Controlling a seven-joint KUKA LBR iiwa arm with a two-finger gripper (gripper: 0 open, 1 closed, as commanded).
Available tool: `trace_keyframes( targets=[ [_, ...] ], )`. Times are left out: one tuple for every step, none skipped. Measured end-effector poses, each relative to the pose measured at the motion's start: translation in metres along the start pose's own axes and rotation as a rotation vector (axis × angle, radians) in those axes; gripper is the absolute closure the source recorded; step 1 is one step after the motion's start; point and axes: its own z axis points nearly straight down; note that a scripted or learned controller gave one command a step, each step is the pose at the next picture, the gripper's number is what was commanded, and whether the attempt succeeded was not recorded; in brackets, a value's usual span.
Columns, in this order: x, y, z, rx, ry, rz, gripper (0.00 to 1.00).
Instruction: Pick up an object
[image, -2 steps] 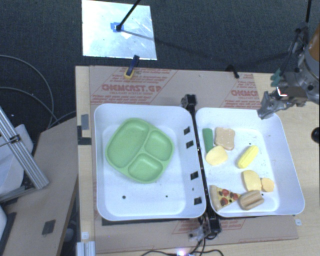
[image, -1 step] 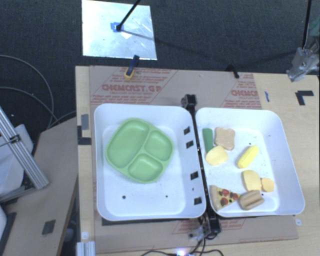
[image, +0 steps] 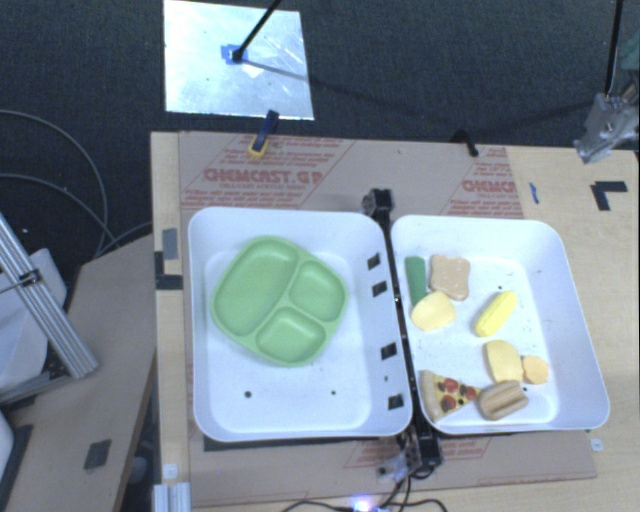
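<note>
Since the gripper, its grasp unreadable, hangs beyond the right bin's far-right corner, your corn cob lies nearer, slanted.

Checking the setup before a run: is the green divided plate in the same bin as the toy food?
No, the green plate lies in the left bin; the toy food is in the right bin.

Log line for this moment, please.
gripper: top right, off the bins | left bin: green tray | right bin: toy foods, untouched | pick: not started
</note>
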Motion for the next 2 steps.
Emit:
trace_keyframes(
  targets=[
    [-0.123, -0.035, 0.155, 0.022, 0.000, 0.019, 1.00],
    [-0.011, -0.014, 0.013, -0.010, 0.002, -0.007, 1.00]
  ],
)
